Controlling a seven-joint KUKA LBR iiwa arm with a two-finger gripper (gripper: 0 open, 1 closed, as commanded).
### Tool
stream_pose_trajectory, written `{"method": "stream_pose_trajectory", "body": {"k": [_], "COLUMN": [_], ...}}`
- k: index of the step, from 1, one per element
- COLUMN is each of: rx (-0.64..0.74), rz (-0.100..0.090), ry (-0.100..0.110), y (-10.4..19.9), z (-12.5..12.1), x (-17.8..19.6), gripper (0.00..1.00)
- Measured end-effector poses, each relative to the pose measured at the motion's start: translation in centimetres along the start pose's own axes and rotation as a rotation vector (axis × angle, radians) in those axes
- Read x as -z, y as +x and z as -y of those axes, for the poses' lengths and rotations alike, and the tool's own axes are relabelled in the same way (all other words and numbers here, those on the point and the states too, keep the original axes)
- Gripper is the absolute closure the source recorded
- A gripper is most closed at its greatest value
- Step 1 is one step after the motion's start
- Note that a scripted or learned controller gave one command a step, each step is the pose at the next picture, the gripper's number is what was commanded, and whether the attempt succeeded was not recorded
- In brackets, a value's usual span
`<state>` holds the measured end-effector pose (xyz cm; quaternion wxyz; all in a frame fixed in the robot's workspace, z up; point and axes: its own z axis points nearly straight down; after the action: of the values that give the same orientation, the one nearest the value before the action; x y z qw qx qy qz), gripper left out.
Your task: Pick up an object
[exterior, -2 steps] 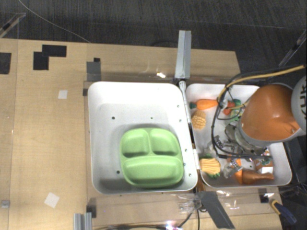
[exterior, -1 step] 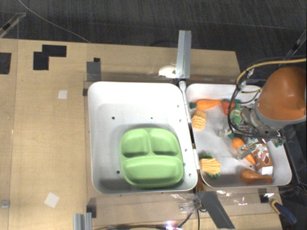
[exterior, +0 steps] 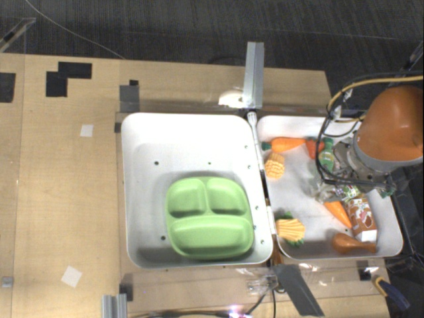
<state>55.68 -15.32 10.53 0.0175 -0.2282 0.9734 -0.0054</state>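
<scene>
We see the gripper (exterior: pixel 329 189) low in the right bin (exterior: pixel 397 244); an orange carrot (exterior: pixel 338 212) lies just below-right, slanting down-right. Its grip we cannot tell.

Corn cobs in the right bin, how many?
2. One corn cob by the divider near the bin's upper left, the other corn cob at its lower left. The arm may hide more.

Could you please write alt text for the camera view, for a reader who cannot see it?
The arm reaches into the right bin, its gripper low among toy foods: carrots, corn cobs and a small carton. The left bin holds a green divided tray.
</scene>
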Motion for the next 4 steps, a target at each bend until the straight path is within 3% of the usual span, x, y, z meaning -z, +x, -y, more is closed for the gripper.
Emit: {"method": "stream_pose_trajectory", "body": {"k": [1, 2, 3, 4], "rx": [0.0, 0.004, 0.007, 0.007], "rz": [-0.001, -0.016, 0.001, 0.0], "ry": [-0.001, -0.007, 0.0, -0.001], "y": [0.0, 0.4, -0.3, -0.2], "z": [0.0, -1.6, -1.5, -1.5], "x": [0.0, -1.4, 0.0, 0.0], "gripper": [0.0, 0.0, 1.0, 0.0]}}
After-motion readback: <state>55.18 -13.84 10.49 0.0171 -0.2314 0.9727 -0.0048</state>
